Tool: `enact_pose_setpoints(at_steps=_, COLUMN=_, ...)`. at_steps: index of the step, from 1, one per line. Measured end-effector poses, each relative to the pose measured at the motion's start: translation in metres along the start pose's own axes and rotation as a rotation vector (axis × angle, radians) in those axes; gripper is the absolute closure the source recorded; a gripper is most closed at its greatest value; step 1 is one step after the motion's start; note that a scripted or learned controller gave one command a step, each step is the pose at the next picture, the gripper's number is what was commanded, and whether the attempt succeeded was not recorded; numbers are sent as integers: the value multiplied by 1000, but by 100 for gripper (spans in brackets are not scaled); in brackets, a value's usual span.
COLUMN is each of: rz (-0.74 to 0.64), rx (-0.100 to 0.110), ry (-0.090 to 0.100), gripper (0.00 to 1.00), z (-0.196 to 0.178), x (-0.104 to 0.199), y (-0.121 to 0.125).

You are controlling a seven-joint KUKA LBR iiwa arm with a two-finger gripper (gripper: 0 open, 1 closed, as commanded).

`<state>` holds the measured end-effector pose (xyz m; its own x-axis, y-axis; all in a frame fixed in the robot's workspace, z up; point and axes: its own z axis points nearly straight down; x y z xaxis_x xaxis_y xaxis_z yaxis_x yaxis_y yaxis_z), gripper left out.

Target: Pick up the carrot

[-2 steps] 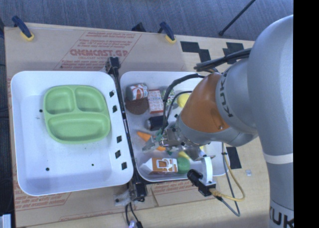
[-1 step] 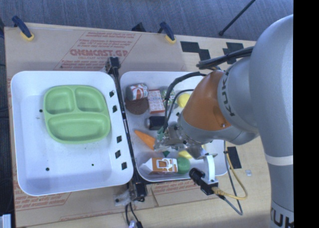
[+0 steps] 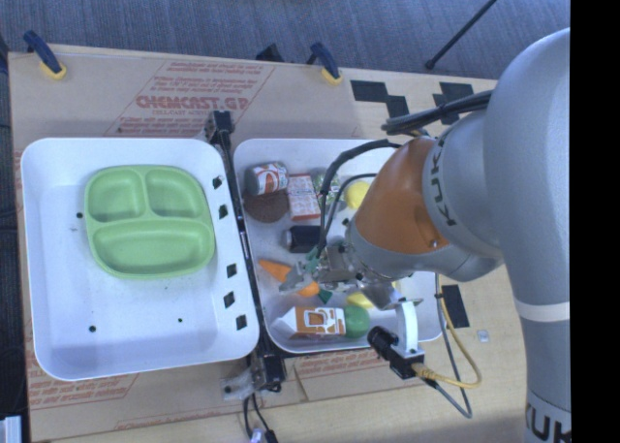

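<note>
Grey arm (image 3: 455, 199) bent low — over carrot (image 3: 276, 269)

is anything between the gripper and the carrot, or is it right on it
Nothing visible stands between them. The gripper is down in the right bin right at the carrot, whose orange end pokes out on its left. Other items lie close by.

Robotics lab: clamped cardboard bench (image 3: 87, 82), white bins (image 3: 39, 237), tripod leg (image 3: 484, 10).

I read red print "CHEMCAST GP" on the brown paper sheet (image 3: 194, 92) under the bins, and white letters "KU" on the grey arm (image 3: 542, 237); smaller print is illegible
</note>
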<state>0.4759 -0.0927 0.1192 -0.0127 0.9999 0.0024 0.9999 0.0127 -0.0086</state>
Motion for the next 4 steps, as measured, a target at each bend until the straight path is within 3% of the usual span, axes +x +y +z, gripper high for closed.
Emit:
enact_pose_setpoints(at_steps=1, rz=-3, rx=3, ry=2, gripper=100, z=-9, x=0, y=0)
enact_pose_setpoints(at_steps=2, rz=-4, rx=3, ry=1, gripper=0, z=-9, x=0, y=0)
enact_pose_setpoints(at_steps=3, rz=3, rx=-3, ry=-1, gripper=0, z=28, x=-16, y=41)
enact_pose_setpoints(at_steps=4, rz=-1, rx=-1, ry=1, gripper=100, z=19, x=-15, y=41)
